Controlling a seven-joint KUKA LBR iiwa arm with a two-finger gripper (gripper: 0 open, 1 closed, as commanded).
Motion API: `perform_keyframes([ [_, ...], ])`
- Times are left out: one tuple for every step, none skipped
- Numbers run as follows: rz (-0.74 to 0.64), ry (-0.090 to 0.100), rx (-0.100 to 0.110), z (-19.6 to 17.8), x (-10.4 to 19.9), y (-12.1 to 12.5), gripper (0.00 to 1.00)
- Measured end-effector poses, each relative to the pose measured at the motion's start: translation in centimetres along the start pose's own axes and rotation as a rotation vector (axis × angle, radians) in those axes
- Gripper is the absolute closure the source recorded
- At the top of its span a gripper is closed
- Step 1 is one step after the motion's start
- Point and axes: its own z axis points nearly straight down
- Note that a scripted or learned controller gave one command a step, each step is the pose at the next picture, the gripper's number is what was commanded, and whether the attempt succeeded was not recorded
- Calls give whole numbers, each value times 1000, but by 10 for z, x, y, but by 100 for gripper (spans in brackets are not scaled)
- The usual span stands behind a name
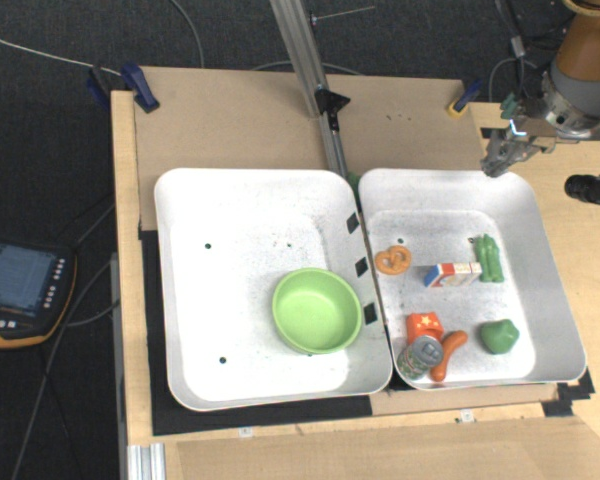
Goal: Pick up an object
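Note:
The right bin (525, 203) holds several small things: an orange ring-shaped piece (392, 260), a red-white-blue box (451, 274), a green ridged piece (489, 257), a green lump (498, 336), an orange block (423, 325), a tin can (420, 355) and an orange sausage-shaped piece (447, 354). A green bowl (316, 310) sits in the left bin (210, 218). My gripper (498, 162) hangs above the right bin's far right corner, apart from every object, with nothing seen in it.
A metal pole (305, 53) slants down to the gap between the bins. Blue clamps (138, 86) hold the bench's far corners. A handheld pendant (20, 288) lies off the bench at left. Cables cross the dark floor.

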Motion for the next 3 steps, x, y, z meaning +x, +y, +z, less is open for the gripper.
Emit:
perform_keyframes([
  [0, 0, 1, -34, 0, 1, 100],
  [-3, 2, 3, -36, 53, -18, 100],
  [-4, 2, 4, -28, 105, -17, 100],
])
